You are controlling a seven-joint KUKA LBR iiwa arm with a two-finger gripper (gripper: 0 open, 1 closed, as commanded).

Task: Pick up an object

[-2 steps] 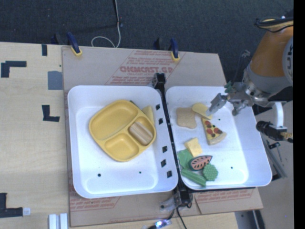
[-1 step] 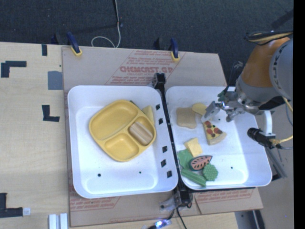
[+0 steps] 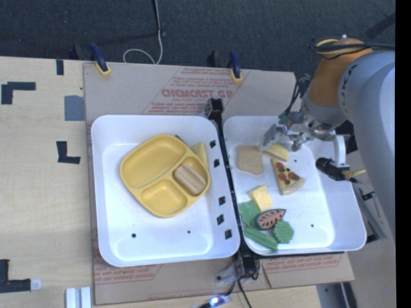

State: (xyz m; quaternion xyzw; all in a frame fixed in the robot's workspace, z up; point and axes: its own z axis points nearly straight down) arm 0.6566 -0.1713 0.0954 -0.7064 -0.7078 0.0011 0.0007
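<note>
Bench (image 3: 38,172) at the far left carries two white bins. One yellow tray (image 3: 164,174) lies in the left bin (image 3: 106,236), with one tan block (image 3: 191,179) in its lower-right compartment and a pale wedge (image 3: 200,151) at its right edge. Six toy foods sit in the right bin (image 3: 340,230): one bread slice (image 3: 250,160), one cheese wedge (image 3: 278,151), one pizza slice (image 3: 287,176), one yellow cube (image 3: 261,197), one watermelon slice (image 3: 270,219) and a green leafy piece (image 3: 266,235). The gripper (image 3: 288,135) hovers over the cheese wedge in the upper middle of that bin; how far it is spread I cannot tell. Judging by this, the approach is under way; next comes lowering squarely and closing.
</note>
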